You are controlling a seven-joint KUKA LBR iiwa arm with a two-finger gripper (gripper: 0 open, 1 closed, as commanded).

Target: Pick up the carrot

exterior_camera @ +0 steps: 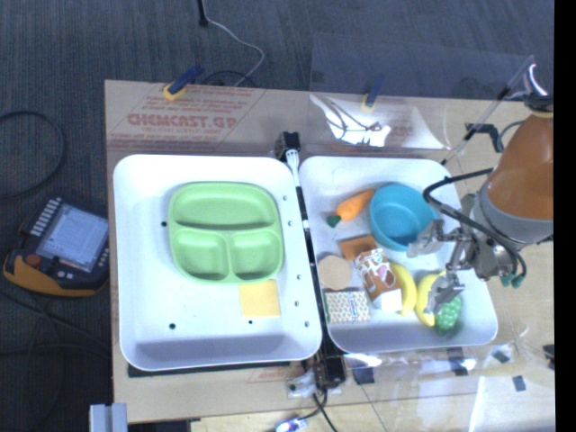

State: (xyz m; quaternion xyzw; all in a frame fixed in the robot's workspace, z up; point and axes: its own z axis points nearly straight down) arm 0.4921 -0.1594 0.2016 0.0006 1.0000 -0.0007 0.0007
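My gripper (447,282), grip state unclear, hangs far from the small orange carrot (354,206); the round blue bowl (401,216) could block me.

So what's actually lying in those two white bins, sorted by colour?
Green: 2, the divided tray and a small green item
Yellow: 2, a flat square and a banana
Orange: 1, the carrot
Blue: 1, a bowl
Total: 6

bins (135,331): 2 | carrot (354,206): 1 | bowl (400,216): 1 | banana (407,290): 1 | tray (226,229): 1
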